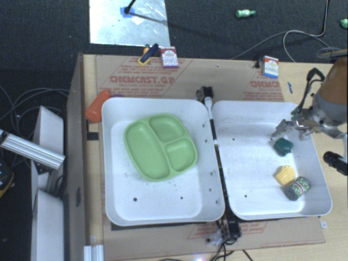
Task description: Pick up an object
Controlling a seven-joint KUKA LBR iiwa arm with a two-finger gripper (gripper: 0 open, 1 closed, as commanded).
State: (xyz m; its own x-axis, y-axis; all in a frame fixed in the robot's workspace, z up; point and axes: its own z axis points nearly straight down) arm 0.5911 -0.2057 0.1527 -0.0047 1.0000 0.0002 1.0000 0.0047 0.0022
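Note:
The right bin [244, 200] holds three small things near its right side: a dark teal lump [283, 146], a yellow corn-like piece [285, 174] and a small can with a green and red label [297, 187]. My gripper [293, 130] hangs at the bin's upper right, just above and slightly right of the teal lump. Its metal fingers [281, 128] are spread open with nothing between them. The yellow piece and the can touch each other near the bin's front right corner.
A green divided plate [160, 145] lies in the left bin [125, 205]. An orange item [98, 105] rests outside that bin's back left corner. Two small boxes [169, 57] [270, 67] stand on the cardboard behind the bins.

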